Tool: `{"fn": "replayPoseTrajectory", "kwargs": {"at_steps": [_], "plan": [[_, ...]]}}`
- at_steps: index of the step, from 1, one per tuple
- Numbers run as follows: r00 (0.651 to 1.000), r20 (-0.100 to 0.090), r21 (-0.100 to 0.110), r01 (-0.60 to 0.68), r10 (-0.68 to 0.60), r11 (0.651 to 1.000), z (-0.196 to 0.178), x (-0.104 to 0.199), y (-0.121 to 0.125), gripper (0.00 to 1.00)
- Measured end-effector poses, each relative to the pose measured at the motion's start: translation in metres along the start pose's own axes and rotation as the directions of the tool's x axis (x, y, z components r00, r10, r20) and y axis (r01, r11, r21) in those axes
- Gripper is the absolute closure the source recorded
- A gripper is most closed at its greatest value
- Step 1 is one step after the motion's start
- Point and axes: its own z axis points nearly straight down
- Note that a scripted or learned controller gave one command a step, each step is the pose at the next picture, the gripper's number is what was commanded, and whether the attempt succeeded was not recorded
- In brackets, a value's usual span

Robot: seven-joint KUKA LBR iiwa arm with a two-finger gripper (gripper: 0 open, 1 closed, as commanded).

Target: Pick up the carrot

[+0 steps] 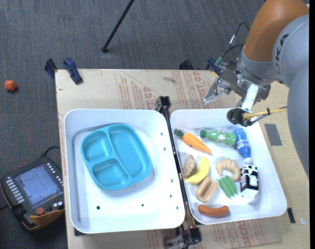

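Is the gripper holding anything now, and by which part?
Nothing. The gripper has open fingers with nothing between them; the carrot lies in the right bin.

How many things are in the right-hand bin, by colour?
Orange: 1, carrot
Green: 2, green bottle, pea pod
Blue: 1, blue bottle
Yellow: 1, banana
Tan: 3, croissant, bun, pale lump
Red: 1, sausage
Black and white: 1, carton
Total: 10

Arm cut off at top-right edge. Red blob on floor too small to ID, maybe a ball. Bottom clamp clipped.
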Motion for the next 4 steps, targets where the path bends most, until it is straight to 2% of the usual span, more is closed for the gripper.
{"fn": "replayPoseTrajectory", "kwargs": {"at_steps": [1,2,3,4], "plan": [[0.987,0.0,0.002,0.16,-0.16,0.987,0.089,0.01,-0.058,0.0],[0.95,0.001,0.003,-0.312,0.312,0.95,0.088,-0.048,-0.082,0.0],[0.988,0.0,0.002,-0.151,0.151,0.988,0.088,0.022,-0.102,0.0],[0.908,0.002,0.003,-0.419,0.419,0.908,0.089,-0.005,-0.103,0.0]]}}
